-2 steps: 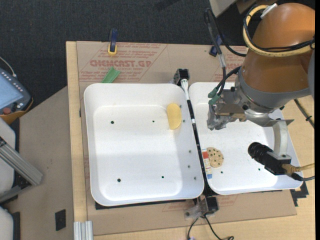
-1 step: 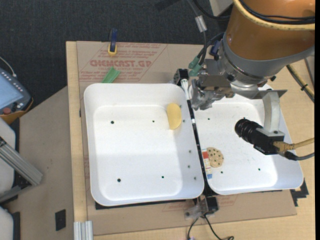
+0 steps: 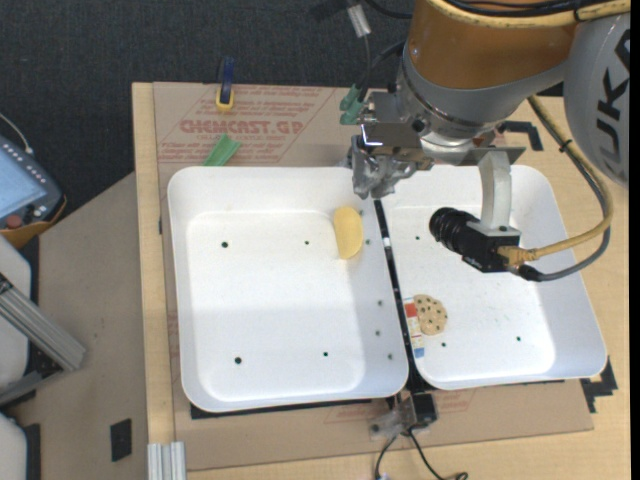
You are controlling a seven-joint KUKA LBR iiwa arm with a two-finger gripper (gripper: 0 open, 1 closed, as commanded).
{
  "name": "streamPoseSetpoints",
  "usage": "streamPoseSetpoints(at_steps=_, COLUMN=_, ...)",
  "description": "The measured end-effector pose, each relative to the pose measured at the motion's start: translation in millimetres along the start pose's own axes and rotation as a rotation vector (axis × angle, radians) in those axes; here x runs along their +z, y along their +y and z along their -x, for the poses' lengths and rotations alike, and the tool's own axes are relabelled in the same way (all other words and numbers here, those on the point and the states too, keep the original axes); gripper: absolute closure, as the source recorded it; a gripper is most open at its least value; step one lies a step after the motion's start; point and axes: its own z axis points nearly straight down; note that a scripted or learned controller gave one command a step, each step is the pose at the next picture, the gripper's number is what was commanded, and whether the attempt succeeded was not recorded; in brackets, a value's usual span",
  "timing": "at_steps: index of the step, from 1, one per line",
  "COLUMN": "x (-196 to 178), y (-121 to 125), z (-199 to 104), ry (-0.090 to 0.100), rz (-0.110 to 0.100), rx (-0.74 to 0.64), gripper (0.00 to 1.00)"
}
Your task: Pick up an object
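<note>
Potato in left bin; cookie right.

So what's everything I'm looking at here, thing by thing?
bins: two, white, side by side on the bench; left bin, right bin
yellow object: one, pale yellow, near the right wall of the left bin
cookie-like disc: one, tan with dark spots, left part of the right bin
cardboard sheet: one, brown with red print, under the bins
clamp: one, blue and yellow, on the cardboard's far edge
arm: one, grey and orange, from the right
gripper: one, metal, over the bins' far dividing edge
</note>
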Motion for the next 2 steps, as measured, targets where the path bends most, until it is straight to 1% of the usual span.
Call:
streamPoseSetpoints(at_steps=1, x=109.0, y=-41.2, z=24.2, ry=-0.004, rz=-0.019, rx=0.006, gripper=1.0)
streamPoseSetpoints(at_steps=2, x=-39.6, y=-36.2, z=9.3, ry=0.006, rz=0.014, rx=-0.001, gripper=1.0)
